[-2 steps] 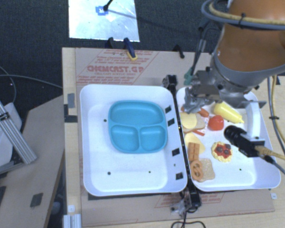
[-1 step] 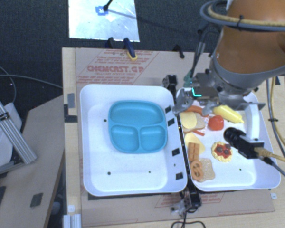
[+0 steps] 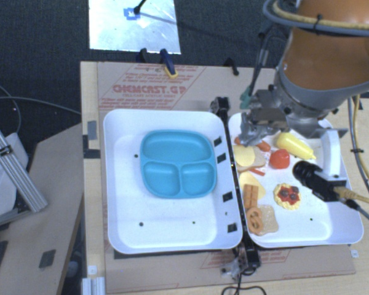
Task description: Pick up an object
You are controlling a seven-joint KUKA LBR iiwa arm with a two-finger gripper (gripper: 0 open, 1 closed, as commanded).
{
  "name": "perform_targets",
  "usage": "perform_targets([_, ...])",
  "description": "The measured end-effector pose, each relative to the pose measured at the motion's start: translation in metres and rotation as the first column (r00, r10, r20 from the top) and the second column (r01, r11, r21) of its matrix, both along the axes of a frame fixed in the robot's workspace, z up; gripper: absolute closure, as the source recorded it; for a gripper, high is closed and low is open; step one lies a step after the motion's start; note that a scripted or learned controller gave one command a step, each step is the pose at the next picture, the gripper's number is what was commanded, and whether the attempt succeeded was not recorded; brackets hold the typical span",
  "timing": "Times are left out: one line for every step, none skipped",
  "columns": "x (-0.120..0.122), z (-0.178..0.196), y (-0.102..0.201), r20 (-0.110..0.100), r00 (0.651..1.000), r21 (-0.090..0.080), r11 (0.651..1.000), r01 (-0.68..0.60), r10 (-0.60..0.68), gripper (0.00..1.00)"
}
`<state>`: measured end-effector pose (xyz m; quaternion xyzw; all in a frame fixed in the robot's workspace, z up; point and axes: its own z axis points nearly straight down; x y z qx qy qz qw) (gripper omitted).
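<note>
Toy food pieces lie scattered in the right-hand white bin (image 3: 347,226), mostly in its left half: a yellow banana-like piece (image 3: 294,145) toward the top, a red tomato (image 3: 280,159) just below it, a pale round slice (image 3: 245,157) near the bin's left wall, a yellow cheese wedge (image 3: 251,182) under that, an orange ridged strip (image 3: 251,196), a small round pizza (image 3: 287,196) with red dots, and a slice of bread (image 3: 265,221) with a pretzel shape on it at the bottom. The gripper (image 3: 254,138) hangs low over the upper left corner of this bin, just above the round slice and a small orange piece (image 3: 264,145); whether it is spread or closed cannot be told, and nothing is seen caught in it. In the left bin (image 3: 111,189) a blue three-compartment plate (image 3: 176,165) sits at the middle. Both bins rest on a cardboard sheet (image 3: 149,86) with red print, and a blue and yellow clamp (image 3: 168,63) grips its top edge.
</note>
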<state>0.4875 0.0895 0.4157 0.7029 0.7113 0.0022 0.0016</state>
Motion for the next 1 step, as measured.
perform_targets([0.0006, 0.0106, 0.0001, 0.002, 1.0, 0.0, 1.0, -0.008, 0.008, 1.0])
